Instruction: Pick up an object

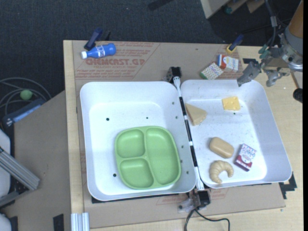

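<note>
The right bin [276, 134] holds a tan cheese wedge [195, 113], a yellow cheese square [231, 103], an oval bread roll [221, 147], a croissant [220, 170] and a small red carton [245, 157]. My gripper [255, 80] hangs at the back right, over the far rim of the right bin. It is open with nothing between its fingers. The yellow cheese square lies just in front of it and a little to the left.
A green divided plate [147, 157] lies in the left bin [96, 105]. Behind the bins on the bench are a blue bottle [98, 51] at the far left and small snack boxes [219, 67] near the gripper.
</note>
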{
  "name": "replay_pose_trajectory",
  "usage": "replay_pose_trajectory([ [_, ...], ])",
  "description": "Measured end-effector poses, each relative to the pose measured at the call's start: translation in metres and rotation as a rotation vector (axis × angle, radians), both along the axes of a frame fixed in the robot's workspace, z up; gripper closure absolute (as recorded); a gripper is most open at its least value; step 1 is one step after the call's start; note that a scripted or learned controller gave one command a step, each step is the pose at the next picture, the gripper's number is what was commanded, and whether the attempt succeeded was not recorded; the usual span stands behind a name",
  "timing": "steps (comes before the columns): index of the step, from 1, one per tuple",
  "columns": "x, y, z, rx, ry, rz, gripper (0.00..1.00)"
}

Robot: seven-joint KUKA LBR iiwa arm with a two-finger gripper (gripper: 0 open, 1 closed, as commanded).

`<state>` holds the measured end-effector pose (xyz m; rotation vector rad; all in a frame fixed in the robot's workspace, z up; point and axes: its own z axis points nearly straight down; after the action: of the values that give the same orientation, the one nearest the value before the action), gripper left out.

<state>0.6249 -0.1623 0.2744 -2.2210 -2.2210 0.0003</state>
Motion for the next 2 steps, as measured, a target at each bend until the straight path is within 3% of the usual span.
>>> replay_pose_trajectory([
  [1,-0.050,0.036,-0.091,0.000,0.001,0.000,0.00],
  [2,-0.084,0.057,-0.190,0.000,0.000,0.000,0.00],
])
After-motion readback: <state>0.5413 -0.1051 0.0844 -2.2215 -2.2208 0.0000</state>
